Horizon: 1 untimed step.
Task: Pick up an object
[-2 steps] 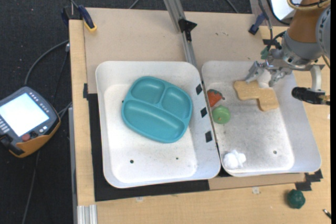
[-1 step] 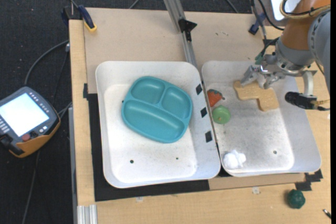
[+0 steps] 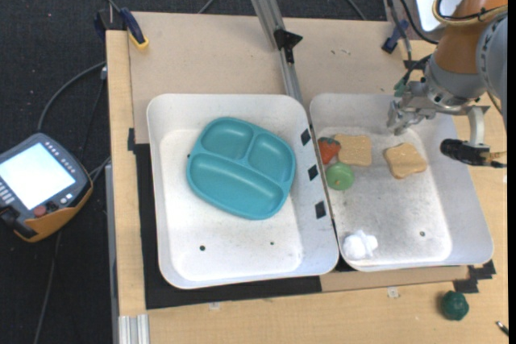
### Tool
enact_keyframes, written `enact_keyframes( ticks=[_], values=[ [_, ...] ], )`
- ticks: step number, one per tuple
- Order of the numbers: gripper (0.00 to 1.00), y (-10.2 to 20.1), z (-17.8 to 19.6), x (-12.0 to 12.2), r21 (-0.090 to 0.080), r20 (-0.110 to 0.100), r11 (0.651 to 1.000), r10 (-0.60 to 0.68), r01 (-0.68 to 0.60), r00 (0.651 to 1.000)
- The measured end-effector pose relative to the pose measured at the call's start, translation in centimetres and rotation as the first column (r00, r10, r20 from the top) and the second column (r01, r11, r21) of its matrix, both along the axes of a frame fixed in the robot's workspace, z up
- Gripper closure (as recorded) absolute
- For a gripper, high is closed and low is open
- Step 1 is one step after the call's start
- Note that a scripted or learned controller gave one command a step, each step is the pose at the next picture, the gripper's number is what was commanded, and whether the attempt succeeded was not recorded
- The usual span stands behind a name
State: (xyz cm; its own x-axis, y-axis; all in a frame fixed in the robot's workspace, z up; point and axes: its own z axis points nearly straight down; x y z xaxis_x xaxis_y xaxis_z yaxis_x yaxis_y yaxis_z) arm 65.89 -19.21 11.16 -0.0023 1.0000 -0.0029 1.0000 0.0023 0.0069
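Toast just below gripper.

I see five loose items in the right bin: two flat tan toast pieces, one upper left, one tilted right of it; a red piece touching the first toast; a green ball just below; a white crumpled lump near the front edge.
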Motion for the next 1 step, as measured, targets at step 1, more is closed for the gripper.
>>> enact_keyframes(
  ticks=[1],
  values=[
    [1.00,-0.64,4.83,0.61,0.000,0.001,1.000,0.000,0.000,1.000]
  ],
)
